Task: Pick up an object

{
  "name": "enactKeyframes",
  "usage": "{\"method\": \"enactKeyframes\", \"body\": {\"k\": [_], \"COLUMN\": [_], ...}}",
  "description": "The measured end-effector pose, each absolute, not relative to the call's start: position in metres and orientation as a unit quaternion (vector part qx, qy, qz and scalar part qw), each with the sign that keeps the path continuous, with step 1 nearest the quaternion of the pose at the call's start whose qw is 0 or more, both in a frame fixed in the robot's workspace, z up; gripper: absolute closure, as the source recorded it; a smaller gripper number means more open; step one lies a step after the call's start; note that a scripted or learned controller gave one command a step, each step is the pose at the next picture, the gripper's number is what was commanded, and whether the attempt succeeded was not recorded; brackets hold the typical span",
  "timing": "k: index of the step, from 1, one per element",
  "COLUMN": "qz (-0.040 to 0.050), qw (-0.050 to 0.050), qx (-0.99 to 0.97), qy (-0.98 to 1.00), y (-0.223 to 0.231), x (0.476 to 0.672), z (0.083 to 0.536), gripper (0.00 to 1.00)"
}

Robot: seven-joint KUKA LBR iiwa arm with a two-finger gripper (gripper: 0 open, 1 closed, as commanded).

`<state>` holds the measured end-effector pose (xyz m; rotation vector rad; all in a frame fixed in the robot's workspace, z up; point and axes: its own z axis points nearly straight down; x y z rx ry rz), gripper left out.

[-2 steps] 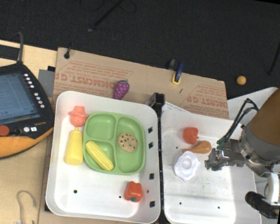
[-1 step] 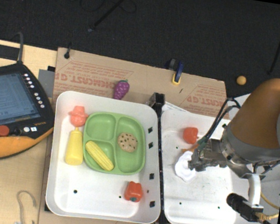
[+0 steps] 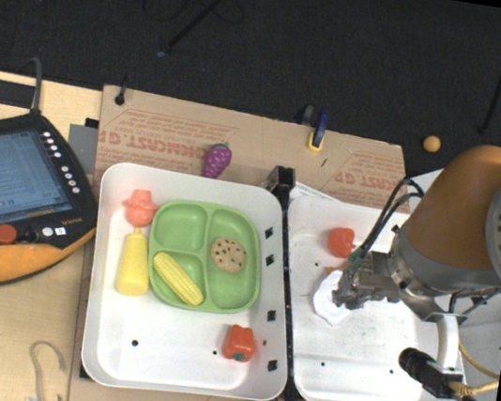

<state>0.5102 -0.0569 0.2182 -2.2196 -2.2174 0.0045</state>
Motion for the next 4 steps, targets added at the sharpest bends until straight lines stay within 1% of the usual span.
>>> {"method": "enactKeyframes", "body": {"k": [2,3,4], "qz": [0.0011,0.0003,0.0016], "qw": [0.002,0.001,0.002], "qx": [-0.707,-0.707,-0.707], "qy": [-0.707,-0.707,-0.707], "y": [-0.055,-0.054,-0.05], "x": [0.502,0.505,0.511], "z": [0.219,0.238,0.218], "gripper": [1.0,1.0,1.0]}}
